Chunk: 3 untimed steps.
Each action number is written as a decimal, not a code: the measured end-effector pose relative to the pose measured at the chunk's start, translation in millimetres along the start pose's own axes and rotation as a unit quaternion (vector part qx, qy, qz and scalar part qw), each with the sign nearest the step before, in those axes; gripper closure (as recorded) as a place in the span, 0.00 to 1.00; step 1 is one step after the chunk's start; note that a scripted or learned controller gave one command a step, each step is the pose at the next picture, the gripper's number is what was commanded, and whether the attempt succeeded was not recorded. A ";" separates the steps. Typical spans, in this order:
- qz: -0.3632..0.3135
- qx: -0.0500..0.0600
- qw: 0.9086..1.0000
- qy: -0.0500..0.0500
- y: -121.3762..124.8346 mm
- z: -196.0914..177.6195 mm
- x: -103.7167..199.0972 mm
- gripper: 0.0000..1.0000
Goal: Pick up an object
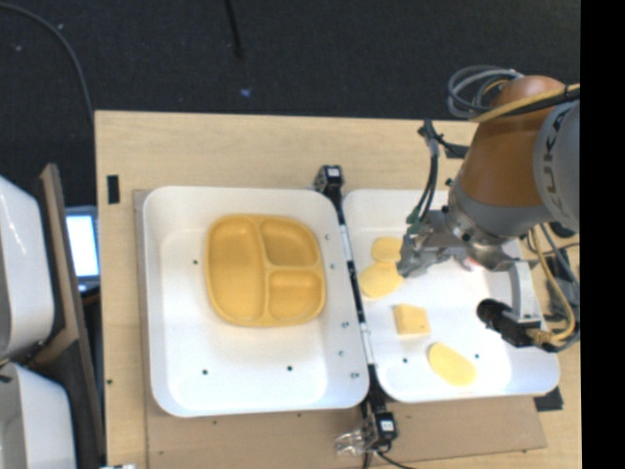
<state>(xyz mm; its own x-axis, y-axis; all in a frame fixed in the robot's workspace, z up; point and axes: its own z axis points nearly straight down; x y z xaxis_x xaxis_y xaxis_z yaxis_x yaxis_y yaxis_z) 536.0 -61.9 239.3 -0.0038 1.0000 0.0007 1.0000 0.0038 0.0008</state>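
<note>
Two white bins sit side by side on the wooden bench [117, 360]. The left bin [176, 360] holds a yellow plate [265, 269] with three parts; it lies flat in the middle of its bin, well away from the fingers. The right bin [508, 374] holds four small yellow things. The fingers [410, 259] are down low in this bin, near its left side. I cannot tell if they are wide or narrow. A round yellow piece [380, 280] lies just beside the fingers, maybe touching them. Another round piece [386, 249] lies close by, partly hidden. A yellow square block [411, 319] lies near the fingers, toward the front. A yellow oval piece [451, 363] lies farther off, past the block
</note>
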 end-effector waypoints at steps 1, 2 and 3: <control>0.000 0.000 1.000 0.000 -1.0 -6.0 44.0 1.00; -0.001 0.000 1.000 0.000 -0.6 -14.8 98.5 1.00; 0.000 0.001 1.000 0.000 -5.1 -2.0 150.7 1.00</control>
<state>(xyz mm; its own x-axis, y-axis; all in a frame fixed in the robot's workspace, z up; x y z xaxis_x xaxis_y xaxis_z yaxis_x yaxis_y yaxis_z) 530.3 88.8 241.4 -0.0039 1.0000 0.0005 1.0000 0.0039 -0.0006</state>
